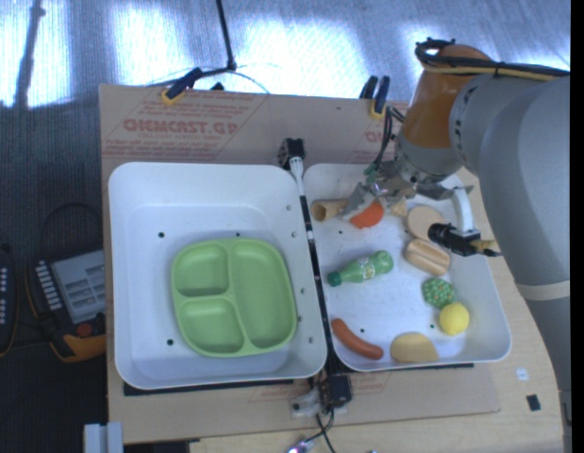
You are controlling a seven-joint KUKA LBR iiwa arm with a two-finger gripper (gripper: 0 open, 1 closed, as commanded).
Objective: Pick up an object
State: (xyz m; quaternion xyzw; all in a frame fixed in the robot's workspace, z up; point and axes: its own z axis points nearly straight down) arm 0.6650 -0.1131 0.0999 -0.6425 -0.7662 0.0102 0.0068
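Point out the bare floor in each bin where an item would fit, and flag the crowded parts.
Left bin: bare white floor rings the green divided plate, widest along the far side. Right bin: one open patch between the green bottle, sausage and yellow lemon. Its far end is crowded around the gripper and orange piece.

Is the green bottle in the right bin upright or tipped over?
Tipped over: the green bottle lies flat on the right bin floor, neck pointing left toward the divider.
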